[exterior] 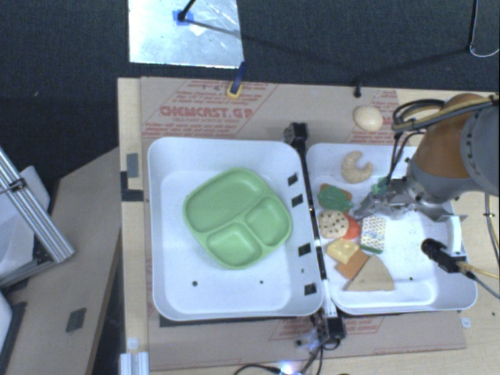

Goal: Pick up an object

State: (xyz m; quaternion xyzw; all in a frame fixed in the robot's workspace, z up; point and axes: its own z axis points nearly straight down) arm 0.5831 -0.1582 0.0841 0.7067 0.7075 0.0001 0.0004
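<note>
My gripper (373, 204) hangs low over the left half of the right bin (414, 291), reaching in from the right. Just below it lies a white speckled block (373, 233). To its left are a green toy vegetable (334, 197), a spotted cookie (333, 224) and a red piece (353, 230). A pale croissant (357, 166) lies above it near the bin's back. Nearer the front sit a yellow cheese piece (342, 250), an orange piece (356, 265) and a tan wedge (373, 276). Nothing shows between the jaws.
The left bin (168, 280) holds a green divided plate (238, 217). A cream egg-shaped toy (368, 118) rests on the cardboard behind the right bin. The black divider (308, 209) with clips runs between the bins. The right bin's right part is bare white floor (410, 241).
</note>
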